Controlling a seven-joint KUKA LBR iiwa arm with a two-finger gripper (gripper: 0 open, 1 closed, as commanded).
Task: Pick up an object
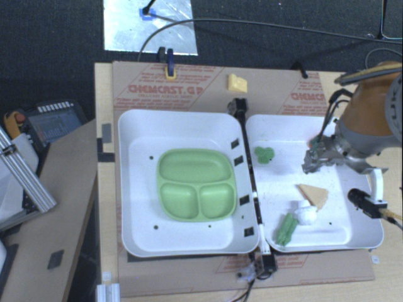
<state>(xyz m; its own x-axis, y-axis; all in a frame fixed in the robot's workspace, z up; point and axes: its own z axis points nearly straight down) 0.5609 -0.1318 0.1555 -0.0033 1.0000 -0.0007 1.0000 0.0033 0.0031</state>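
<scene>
- The tan wedge (pixel 313 195) lies flat in the right bin (pixel 327 236); its long axis runs from upper left to lower right.
- The right bin has four things: the wedge, one white ball (pixel 306 214) touching it, one green long piece (pixel 286 229) pointing up-right, and one green cluster (pixel 264 155).
- The left bin (pixel 135 225) has one green divided plate (pixel 194 185).
- The gripper (pixel 313 160) is above the right bin, up-left of the wedge and apart from it; nothing is seen in its jaws, and I cannot tell how wide they stand.
</scene>
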